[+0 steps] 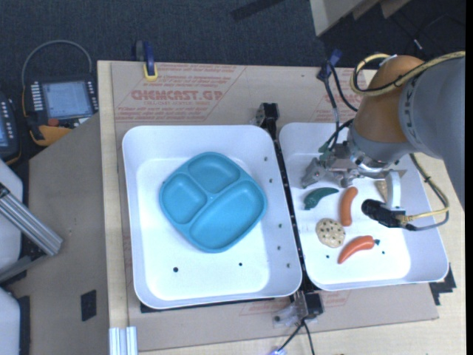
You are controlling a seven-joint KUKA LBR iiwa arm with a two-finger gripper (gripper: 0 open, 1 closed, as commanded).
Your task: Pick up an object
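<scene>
**A:** Camera view, left half: what do you see, operator?

**B:** You see the left bin (140, 198), white and shallow; a blue divided plate (213, 200) lies near its middle, three compartments facing up, tilted relative to the bin's walls.

**A:** And the right half of the same view?

**B:** You see the right bin (399, 268) just beside the first, their walls meeting along a dark seam; the arm (414, 102) (grey, with an orange band) reaches in from the right and hangs over the bin's upper part; the gripper (330, 170) points toward the bin's left wall; whether it is spread or pressed together you cannot tell, since its metal parts blur together here. Just below it lies a dark teal piece (320, 196); an orange sausage (346, 205) stands upright beside that; a speckled cookie (330, 232) lies below both; an orange-red pepper (356, 248) lies slanted near the cookie; none sits visibly in the gripper.
</scene>
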